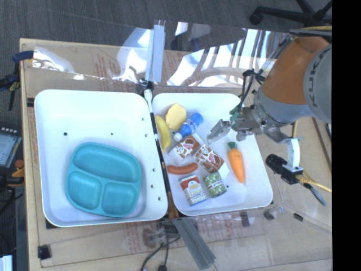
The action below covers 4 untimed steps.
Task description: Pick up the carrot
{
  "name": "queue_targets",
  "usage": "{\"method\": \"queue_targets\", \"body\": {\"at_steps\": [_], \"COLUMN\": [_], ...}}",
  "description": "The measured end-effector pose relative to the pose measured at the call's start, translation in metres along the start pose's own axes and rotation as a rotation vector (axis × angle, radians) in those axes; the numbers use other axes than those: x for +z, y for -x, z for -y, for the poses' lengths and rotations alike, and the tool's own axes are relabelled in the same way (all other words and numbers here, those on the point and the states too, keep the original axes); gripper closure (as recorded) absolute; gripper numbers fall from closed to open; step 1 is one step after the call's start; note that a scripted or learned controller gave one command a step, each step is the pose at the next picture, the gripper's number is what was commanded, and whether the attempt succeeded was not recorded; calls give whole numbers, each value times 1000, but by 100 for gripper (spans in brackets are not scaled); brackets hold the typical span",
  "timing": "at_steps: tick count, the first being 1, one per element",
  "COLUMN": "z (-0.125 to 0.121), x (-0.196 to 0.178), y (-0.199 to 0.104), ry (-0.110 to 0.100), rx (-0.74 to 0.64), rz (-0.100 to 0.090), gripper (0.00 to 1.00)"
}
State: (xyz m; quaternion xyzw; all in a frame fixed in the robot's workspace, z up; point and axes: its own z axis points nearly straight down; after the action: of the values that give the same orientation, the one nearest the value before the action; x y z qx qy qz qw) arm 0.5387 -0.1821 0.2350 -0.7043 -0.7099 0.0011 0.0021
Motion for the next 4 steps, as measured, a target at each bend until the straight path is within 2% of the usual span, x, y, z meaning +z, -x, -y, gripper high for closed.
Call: {"method": "queue_targets", "body": {"at_steps": [1, 2, 3, 4], "z": [46, 60, -4, 62], "x": [103, 142, 144, 145], "y": [29, 28, -19, -39], "ry": [-2, 5, 0, -1], "rx": [3, 15, 19, -381], "rz": [-1, 1, 1, -2], "gripper": [0, 0, 0, 0]}}
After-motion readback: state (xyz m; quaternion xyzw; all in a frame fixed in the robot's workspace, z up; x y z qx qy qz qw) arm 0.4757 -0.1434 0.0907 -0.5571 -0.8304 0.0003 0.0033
